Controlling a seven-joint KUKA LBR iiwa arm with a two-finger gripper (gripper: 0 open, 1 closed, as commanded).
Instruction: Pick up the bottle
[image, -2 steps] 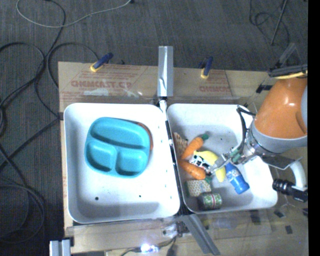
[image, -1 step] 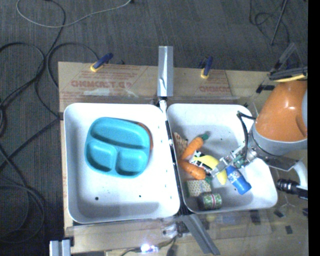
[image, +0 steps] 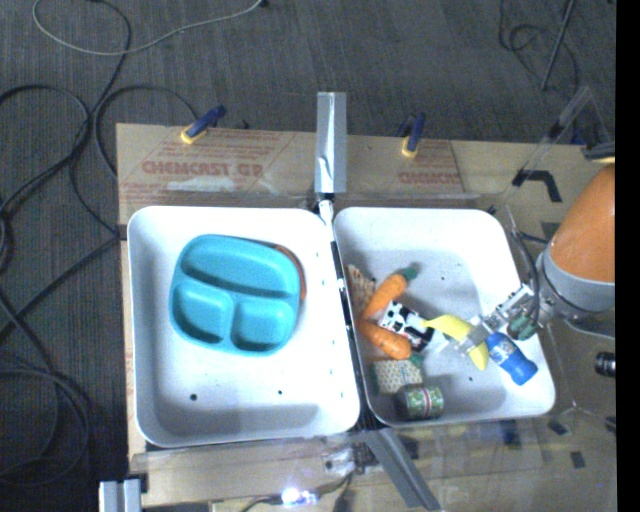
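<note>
Your left bin (image: 150, 400) has the blue tray (image: 238, 293). Right bin (image: 440, 225): carrots (image: 386, 315), small can (image: 423, 401). Bottle (image: 505, 355) lies near the right wall, gripper (image: 508, 318) right above it. Fingers open or shut? Can't tell.

light: even, moderate | shadows: soft (inside bin walls) | focus: slightly soft, grainy
</note>
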